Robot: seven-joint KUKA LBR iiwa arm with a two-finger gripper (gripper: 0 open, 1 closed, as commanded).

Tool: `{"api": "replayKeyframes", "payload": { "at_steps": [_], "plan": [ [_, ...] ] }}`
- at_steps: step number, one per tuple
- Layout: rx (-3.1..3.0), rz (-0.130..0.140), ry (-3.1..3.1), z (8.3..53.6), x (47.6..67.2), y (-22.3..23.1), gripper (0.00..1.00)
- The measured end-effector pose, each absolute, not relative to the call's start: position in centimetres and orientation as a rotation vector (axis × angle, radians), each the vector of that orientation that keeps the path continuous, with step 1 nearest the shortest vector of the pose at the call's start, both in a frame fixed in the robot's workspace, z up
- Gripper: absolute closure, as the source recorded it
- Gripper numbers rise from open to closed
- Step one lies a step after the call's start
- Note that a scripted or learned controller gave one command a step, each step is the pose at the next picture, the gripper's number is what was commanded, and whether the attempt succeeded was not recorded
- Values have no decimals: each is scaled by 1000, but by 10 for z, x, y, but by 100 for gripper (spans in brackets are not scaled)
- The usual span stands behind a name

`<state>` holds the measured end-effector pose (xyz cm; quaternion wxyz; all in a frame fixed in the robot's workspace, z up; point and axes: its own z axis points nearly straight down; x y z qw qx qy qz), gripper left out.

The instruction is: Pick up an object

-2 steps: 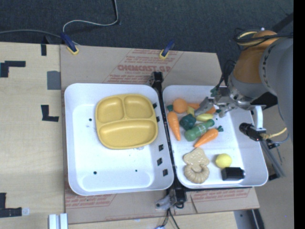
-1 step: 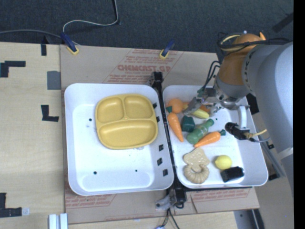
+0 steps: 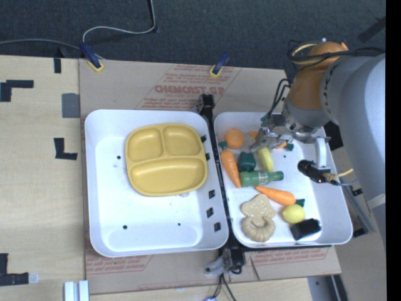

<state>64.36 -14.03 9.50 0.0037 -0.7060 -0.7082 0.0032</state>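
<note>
The gripper [image 3: 270,138] hangs low over the back of the right bin [image 3: 332,215], just above a small yellow-green toy vegetable [image 3: 265,158], oblong and smooth, standing beside a green bottle-shaped toy [image 3: 260,178]. Whether the claw is released or clenched, I cannot tell. The left bin [image 3: 103,168] carries a yellow divided plate [image 3: 166,158]
</note>
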Motion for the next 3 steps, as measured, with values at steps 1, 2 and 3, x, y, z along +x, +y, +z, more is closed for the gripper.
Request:
{"api": "replayKeyframes", "payload": {
  "at_steps": [1,2,3],
  "plan": [
    [-2221,-2,-2224,215,572,-107,100],
    [-2219,2,-2221,212,498,-58,100],
    [-2218,1,-2223,247,484,-6,100]
  ]
}}
